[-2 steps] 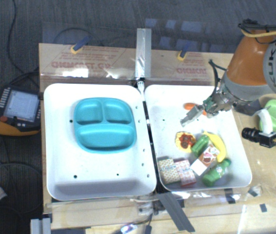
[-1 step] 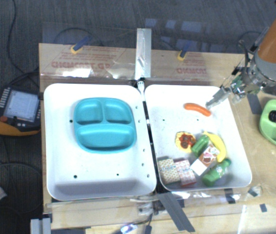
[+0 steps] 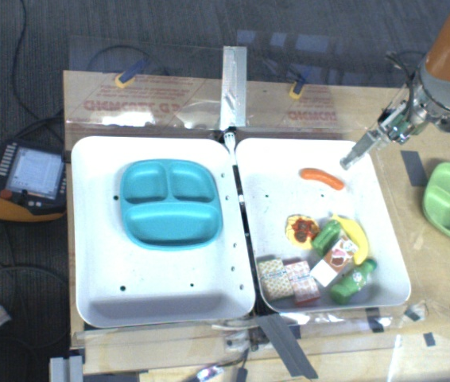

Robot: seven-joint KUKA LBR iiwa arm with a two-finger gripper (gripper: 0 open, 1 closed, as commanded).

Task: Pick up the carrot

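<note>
Carrot (image 3: 322,178), smooth orange cylinder

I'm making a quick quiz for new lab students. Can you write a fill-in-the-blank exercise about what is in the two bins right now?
1. The carrot lies in the ____ bin of the camera view.
2. The sectioned plate in the other bin is ____ in colour.
3. The gripper hovers just ____ of the carrot in the picture.
4. The banana lies in the pile ____ the carrot in the picture.

Missing words: right; blue; right; below
</note>
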